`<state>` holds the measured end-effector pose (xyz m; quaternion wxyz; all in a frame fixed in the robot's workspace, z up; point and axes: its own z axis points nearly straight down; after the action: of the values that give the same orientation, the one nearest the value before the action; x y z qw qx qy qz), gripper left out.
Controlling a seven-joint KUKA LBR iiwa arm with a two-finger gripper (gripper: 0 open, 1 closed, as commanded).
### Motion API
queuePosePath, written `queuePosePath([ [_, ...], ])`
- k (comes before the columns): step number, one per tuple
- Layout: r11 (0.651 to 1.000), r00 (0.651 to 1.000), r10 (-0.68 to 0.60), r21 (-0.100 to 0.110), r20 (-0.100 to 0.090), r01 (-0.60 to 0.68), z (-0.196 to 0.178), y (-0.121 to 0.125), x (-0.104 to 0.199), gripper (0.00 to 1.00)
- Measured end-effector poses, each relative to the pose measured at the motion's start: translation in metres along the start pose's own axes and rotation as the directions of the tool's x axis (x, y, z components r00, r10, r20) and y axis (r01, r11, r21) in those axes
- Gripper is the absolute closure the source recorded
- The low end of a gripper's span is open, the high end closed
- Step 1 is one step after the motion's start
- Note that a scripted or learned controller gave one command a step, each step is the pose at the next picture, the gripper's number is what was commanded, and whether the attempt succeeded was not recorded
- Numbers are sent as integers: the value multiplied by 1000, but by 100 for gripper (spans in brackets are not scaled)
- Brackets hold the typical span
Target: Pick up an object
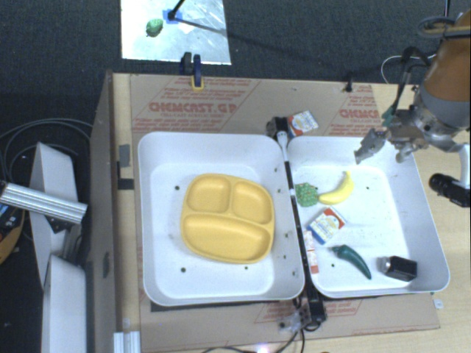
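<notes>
Banana (338, 190) below fingers (366, 151), seemingly apart.

The right bin (412, 197) is bare floor along its far and right sides. A banana (338, 190), green toy (306, 193), packet (327, 224), green pepper (352, 259) and black block (400, 268) crowd its left and near parts.

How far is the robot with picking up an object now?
Done: nothing lifted yet. The banana, the green pepper and the black block lie in the right bin. In hand: the claw hovers above that bin's far edge. Left: descend, grasp, lift.
</notes>
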<state>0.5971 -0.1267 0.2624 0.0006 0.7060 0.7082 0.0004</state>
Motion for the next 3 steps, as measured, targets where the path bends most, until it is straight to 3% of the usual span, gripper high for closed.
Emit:
queuePosePath([
  [3, 1000, 1000, 0, 1, 0, 0, 179, 40, -32, 0],
])
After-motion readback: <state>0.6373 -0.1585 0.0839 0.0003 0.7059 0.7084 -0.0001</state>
